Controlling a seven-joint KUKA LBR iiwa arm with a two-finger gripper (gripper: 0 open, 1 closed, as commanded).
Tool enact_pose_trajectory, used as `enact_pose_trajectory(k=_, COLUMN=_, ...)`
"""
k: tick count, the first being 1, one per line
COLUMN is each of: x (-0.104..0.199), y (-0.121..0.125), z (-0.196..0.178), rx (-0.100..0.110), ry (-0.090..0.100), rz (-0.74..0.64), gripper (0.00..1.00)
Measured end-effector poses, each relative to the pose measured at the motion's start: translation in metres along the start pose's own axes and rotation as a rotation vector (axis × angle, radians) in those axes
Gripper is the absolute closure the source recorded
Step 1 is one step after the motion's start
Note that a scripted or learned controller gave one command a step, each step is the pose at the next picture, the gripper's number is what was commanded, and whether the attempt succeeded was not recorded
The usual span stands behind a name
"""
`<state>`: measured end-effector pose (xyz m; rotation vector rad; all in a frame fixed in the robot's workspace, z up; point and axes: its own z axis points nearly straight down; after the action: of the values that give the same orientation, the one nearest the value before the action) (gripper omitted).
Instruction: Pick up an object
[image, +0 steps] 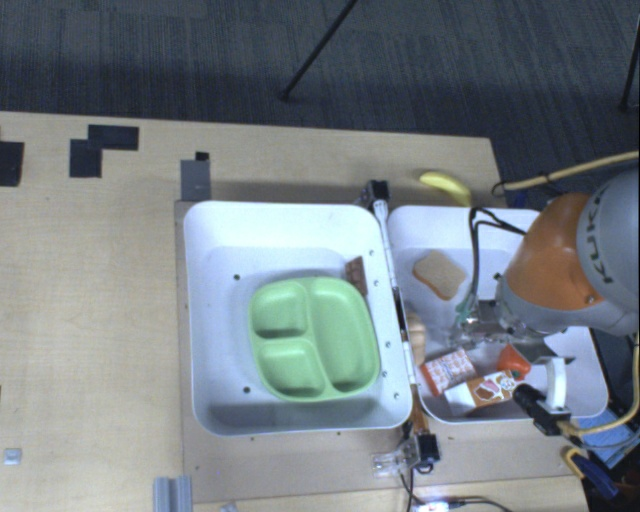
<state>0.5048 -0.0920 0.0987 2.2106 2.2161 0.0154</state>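
Note:
The arm reaches in from the right, its orange band over the right bin. Its gripper hangs low in the middle of that bin, largely hidden under the wrist. A tan slice of bread lies just up and left of the gripper. Below the gripper sit a red-and-white packet and an orange-brown carton, with a small red piece beside them. A green divided plate lies in the left bin.
A yellow banana rests on the bench behind the right bin. A brown object lies by the left bin's right wall. A black cable loops above the wrist. The divider between the bins runs just left of the gripper.

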Motion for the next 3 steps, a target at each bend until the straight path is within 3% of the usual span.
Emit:
enact_pose_trajectory(k=1, x=0.079, y=0.059, z=-0.086, rx=0.011, ry=0.003, rz=-0.003, gripper=1.00)
enact_pose_trajectory(k=2, x=0.078, y=0.058, z=-0.085, rx=0.013, ry=0.002, rz=-0.003, gripper=0.00)
enact_pose_trajectory(k=3, x=0.001, y=0.052, z=-0.016, rx=0.016, ry=0.001, rz=0.000, gripper=0.00)
